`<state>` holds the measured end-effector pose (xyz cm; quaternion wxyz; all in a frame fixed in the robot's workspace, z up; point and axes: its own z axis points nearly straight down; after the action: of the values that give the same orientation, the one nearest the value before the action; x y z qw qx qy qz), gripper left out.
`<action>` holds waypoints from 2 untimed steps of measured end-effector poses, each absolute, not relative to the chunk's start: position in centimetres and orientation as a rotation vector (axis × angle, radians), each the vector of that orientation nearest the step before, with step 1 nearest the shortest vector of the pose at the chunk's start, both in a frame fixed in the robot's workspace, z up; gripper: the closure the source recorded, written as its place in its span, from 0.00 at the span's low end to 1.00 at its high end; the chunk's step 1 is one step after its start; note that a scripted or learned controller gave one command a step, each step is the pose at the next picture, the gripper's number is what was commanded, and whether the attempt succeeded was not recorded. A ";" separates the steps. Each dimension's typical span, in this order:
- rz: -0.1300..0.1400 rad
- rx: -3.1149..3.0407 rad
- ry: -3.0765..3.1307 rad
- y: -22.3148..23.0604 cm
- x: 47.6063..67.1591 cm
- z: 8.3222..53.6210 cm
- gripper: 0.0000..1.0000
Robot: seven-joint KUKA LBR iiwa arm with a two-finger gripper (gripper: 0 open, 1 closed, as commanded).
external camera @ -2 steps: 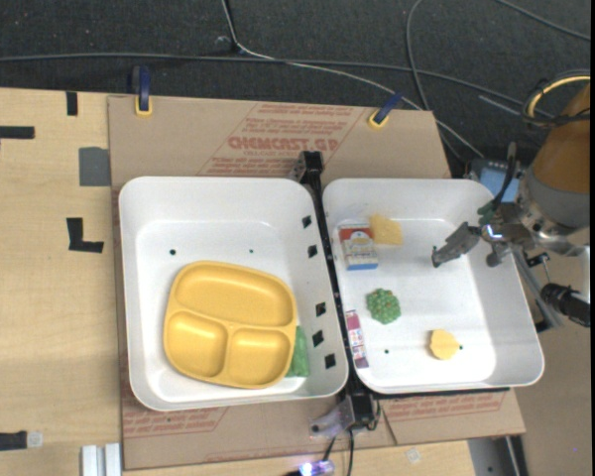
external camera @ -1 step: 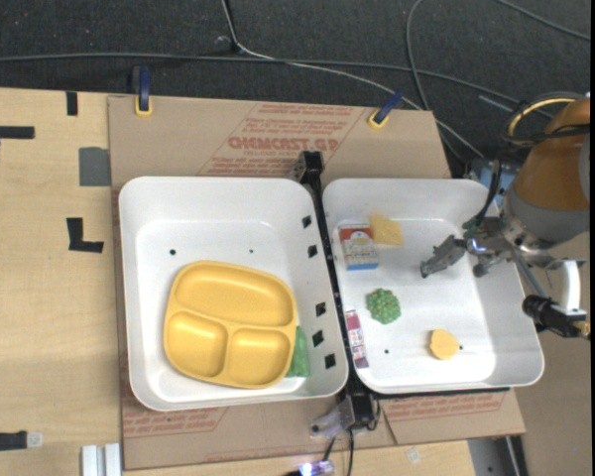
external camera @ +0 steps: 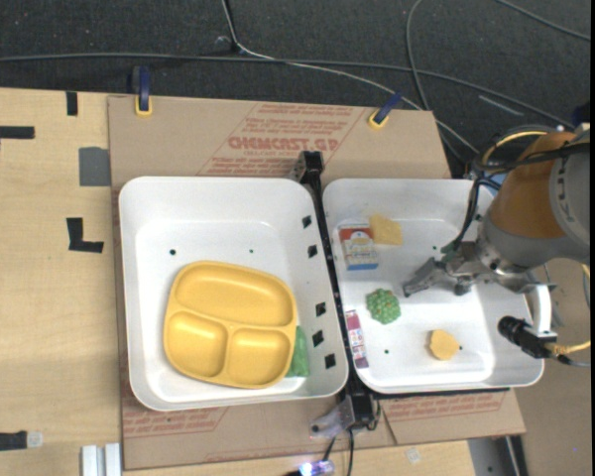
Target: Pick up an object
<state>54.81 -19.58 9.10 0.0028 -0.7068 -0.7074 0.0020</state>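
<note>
Two white bins (external camera: 218, 191) sit on cardboard (external camera: 268, 137) printed "CHEMCAST GP" atop the wooden bench (external camera: 40, 266); the gripper (external camera: 416, 284) jaws' opening cannot be told.

Cardboard sheet (external camera: 278, 132) under two white bins (external camera: 144, 201), clamped.

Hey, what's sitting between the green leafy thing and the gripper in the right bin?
Nothing: in the camera view, bare white bin floor separates the green leafy piece from the gripper.
</note>
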 end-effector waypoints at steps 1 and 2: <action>0.003 -2.218 -2.222 -19.6 54.9 10.5 1.00; -0.002 -2.225 -2.224 -20.4 54.4 16.1 1.00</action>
<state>54.44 -20.39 16.15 -0.0020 -0.7073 -0.7069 -0.0006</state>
